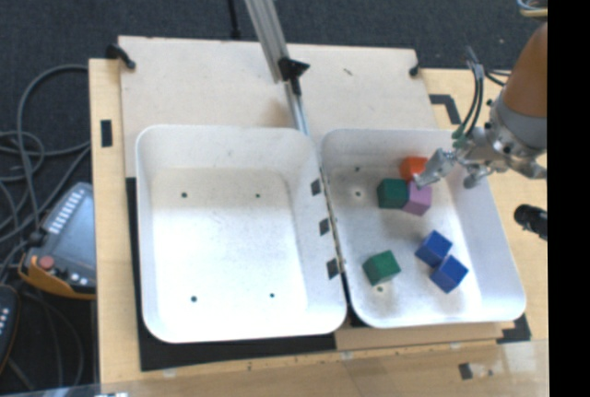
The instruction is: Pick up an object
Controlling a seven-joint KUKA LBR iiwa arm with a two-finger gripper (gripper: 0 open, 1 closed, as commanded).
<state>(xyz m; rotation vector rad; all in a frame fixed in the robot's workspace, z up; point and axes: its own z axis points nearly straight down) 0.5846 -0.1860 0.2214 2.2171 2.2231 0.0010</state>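
The right bin (489,243) holds several blocks. An orange block (411,167) lies at its far side, with a dark green block (392,193) and a purple block (419,200) just in front of it. Two blue blocks (433,248) (450,274) and a green block (380,267) sit nearer the front. My gripper (456,171) hovers over the bin's far right part, open, with nothing between its fingers. Its left finger (435,168) is close beside the orange block.
The left bin (230,229) stands beside the right one. A slanted metal pole (267,17) rises from between the bins at the back. Cables and a handheld pendant (64,243) lie off the bench at the left.
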